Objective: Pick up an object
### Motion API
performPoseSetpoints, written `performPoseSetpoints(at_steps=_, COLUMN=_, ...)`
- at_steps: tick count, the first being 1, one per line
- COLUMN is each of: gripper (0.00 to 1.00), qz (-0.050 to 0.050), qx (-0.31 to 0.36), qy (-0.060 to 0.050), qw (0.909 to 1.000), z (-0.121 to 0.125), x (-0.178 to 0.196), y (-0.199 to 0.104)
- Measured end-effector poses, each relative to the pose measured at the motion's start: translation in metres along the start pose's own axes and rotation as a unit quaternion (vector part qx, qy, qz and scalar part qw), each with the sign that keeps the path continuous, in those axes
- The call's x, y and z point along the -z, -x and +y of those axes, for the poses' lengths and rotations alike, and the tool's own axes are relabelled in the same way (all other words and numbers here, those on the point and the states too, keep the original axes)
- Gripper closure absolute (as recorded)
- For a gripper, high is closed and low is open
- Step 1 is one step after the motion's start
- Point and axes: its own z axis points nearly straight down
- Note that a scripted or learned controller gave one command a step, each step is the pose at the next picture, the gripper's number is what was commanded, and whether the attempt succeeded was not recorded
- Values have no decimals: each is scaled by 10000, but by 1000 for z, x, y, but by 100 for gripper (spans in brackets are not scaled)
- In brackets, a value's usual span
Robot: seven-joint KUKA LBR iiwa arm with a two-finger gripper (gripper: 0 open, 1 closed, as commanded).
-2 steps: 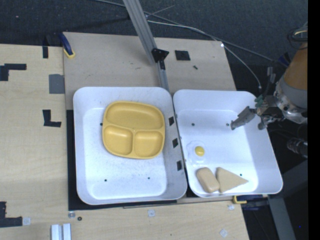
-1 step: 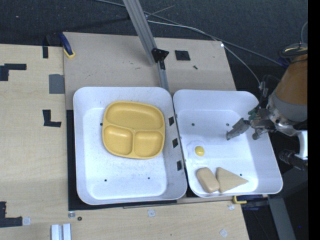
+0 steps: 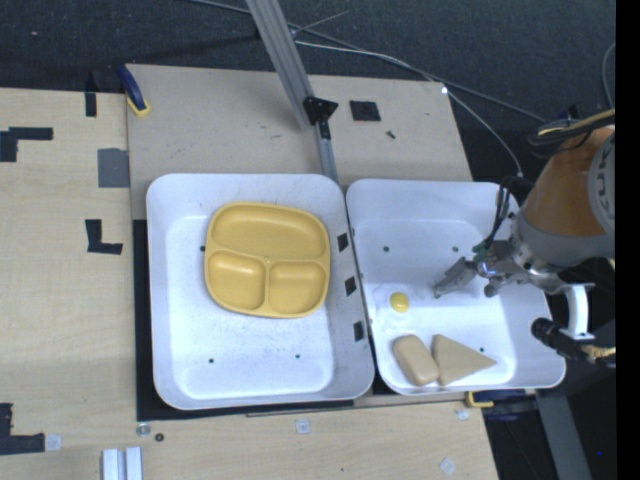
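Pincer (image 3: 462, 278) tips blurred, above small yellow ball (image 3: 399, 302).

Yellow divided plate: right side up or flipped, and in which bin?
Right side up. The yellow divided plate lies flat in the left bin, its three compartments facing up.

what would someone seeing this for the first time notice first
The big yellow divided plate lying flat in the left bin stands out most against the white. Next comes the grey and orange arm reaching in from the right, its gripper low over the right bin. Near that bin's front lie a small yellow ball, a tan rounded block and a tan wedge.
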Motion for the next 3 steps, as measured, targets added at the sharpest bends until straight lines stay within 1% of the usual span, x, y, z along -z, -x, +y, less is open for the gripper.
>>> performPoseSetpoints(at_steps=1, gripper=0, qz=-19, qx=0, qy=45, qw=10000, z=1, x=-36, y=0)
performPoseSetpoints(at_steps=2, gripper=100, qz=-28, qx=3, qy=77, qw=10000, z=3, x=-22, y=1)
performPoseSetpoints(at_steps=3, gripper=100, qz=-18, qx=3, qy=61, qw=10000, z=10, x=37, y=5)
